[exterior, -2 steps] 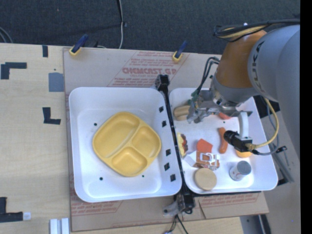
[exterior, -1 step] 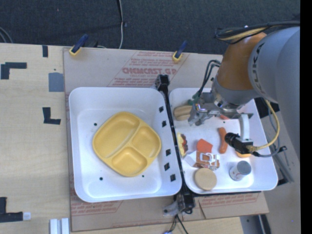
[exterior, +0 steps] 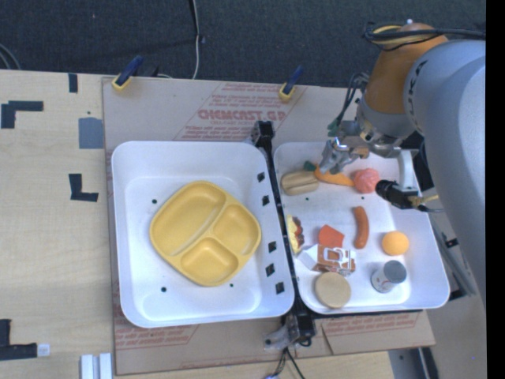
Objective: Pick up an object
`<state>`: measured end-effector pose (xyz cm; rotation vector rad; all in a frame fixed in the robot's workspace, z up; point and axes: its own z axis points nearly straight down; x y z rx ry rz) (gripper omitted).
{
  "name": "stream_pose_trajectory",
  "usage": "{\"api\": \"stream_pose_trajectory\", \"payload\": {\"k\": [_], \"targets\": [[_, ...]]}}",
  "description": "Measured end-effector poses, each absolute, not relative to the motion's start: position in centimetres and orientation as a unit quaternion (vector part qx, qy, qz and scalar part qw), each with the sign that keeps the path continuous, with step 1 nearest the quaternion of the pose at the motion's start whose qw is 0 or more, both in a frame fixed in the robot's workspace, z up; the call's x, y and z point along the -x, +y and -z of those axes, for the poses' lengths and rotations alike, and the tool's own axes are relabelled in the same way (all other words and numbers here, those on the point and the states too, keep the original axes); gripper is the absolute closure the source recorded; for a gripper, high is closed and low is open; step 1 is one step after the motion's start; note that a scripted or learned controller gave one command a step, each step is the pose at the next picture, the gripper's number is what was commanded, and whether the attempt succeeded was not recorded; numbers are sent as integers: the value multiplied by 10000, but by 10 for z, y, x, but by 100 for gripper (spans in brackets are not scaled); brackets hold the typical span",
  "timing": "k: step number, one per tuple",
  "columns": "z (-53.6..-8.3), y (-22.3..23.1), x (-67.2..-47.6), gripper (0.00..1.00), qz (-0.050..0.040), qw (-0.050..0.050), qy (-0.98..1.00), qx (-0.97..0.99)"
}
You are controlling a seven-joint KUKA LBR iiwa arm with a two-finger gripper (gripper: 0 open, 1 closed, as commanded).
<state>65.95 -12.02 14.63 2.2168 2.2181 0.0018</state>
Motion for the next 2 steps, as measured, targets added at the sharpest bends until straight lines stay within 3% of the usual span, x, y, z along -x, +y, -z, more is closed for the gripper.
{"api": "stream_pose_trajectory", "payload": {"k": [1, 2], "targets": [[-83, -223, -591, 0, -6, -8, 7039, -7103], [-89, -203, -566, 0, -20, 66, 7067, -7075]]}}
